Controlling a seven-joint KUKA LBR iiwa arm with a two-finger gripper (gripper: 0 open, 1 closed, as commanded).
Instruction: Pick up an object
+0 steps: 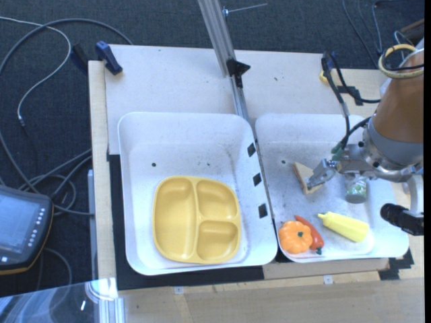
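The right bin [289,130] holds several small objects. A tan wedge [304,177] lies near its middle. An orange pumpkin [295,237] and a red chili [307,225] sit at the front edge, with a yellow oblong piece [344,226] to their right. A small grey-green cylinder [356,191] stands under the wrist. My gripper [324,174] reaches in from the right, low in the bin. Its tip is right against the wedge's right side. Nothing is seen lifted.
The left bin [135,140] carries a yellow divided plate [197,219]. A metal post [214,19] slants up from between the bins. Cables run over the bench's back right corner, and a blue clamp [108,57] sits at the back left.
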